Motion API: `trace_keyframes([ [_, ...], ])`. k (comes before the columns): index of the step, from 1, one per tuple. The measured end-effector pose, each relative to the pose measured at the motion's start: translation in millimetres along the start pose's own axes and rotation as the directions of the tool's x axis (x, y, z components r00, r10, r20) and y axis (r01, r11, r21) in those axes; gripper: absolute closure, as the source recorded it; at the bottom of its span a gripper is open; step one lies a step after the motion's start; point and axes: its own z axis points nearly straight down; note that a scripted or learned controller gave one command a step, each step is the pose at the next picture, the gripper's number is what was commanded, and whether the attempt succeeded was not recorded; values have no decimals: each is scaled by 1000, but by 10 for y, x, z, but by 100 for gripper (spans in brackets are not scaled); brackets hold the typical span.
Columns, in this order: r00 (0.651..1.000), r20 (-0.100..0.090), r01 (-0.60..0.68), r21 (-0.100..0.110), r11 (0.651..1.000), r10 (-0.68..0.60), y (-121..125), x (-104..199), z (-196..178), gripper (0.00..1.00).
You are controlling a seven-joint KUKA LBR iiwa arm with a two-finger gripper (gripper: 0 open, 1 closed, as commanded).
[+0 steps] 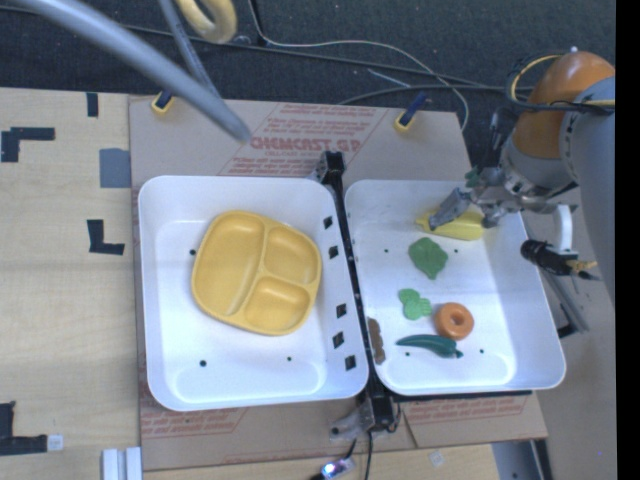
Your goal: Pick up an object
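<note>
In the right bin [520, 353] my gripper [452, 211] hangs low over the far side, its fingers [447, 208] spread apart and pointing left. A yellow item [462, 229] lies right under and beside them, partly covered; nothing is held between them. Nearer the front lie a green leafy piece [429, 257], a small green broccoli-like piece [414, 304], an orange ring [455, 320] and a dark green pepper [431, 345].
The left bin [170, 368] holds a yellow divided plate [257, 271]. A black divider with clips [345, 268] runs between the bins. Cables cross the bench at the back, and a grey pole [120, 43] slants over the top left.
</note>
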Motion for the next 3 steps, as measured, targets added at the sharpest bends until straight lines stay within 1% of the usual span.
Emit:
trace_keyframes([
  [1,1000,3,2,-8,1000,-2,24,-2,-160,100],
  [2,1000,-6,0,-2,1000,0,100,-1,-774,100],
  [3,1000,-6,0,0,1000,0,109,2,-1028,100],
])
